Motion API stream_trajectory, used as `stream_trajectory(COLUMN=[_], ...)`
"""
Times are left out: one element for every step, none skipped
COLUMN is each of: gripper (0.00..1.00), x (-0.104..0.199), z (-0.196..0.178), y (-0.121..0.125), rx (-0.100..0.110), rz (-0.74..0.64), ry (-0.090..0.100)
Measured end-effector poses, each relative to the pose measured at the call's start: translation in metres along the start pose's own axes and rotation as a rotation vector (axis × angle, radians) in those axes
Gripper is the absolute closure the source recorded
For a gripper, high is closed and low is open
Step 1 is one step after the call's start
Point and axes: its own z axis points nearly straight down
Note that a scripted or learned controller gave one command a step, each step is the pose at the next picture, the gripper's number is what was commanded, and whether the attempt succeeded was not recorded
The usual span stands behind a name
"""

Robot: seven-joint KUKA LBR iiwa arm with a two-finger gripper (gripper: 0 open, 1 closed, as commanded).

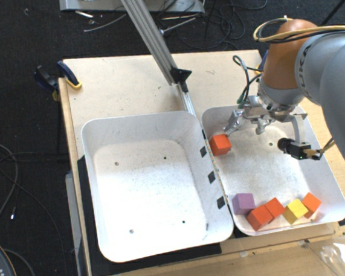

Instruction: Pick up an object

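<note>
In the right bin [322,177], near its far wall, one orange block [220,144] sat by itself. That made it the easy one to grab, I thought, with open room on most sides. The other blocks were bunched far from it, along the near wall: a purple block [244,203], a big orange block [265,212], a yellow block [295,210] and a small orange block [312,203]. The gripper [251,121] hung just beside the lone orange block, on the arm's side. I could not tell how it was set, and nothing showed in its grip.
</note>
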Motion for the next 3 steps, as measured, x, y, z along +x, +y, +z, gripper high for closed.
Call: stream_trajectory(gripper=[0.00,0.00,0.00], x=[0.073,0.098,0.034], z=[-0.083,-0.113,-0.126], y=[-0.054,-0.120,-0.063], rx=[0.004,0.010,0.004], rz=[-0.013,-0.009,0.001], ry=[0.010,0.010,0.004])
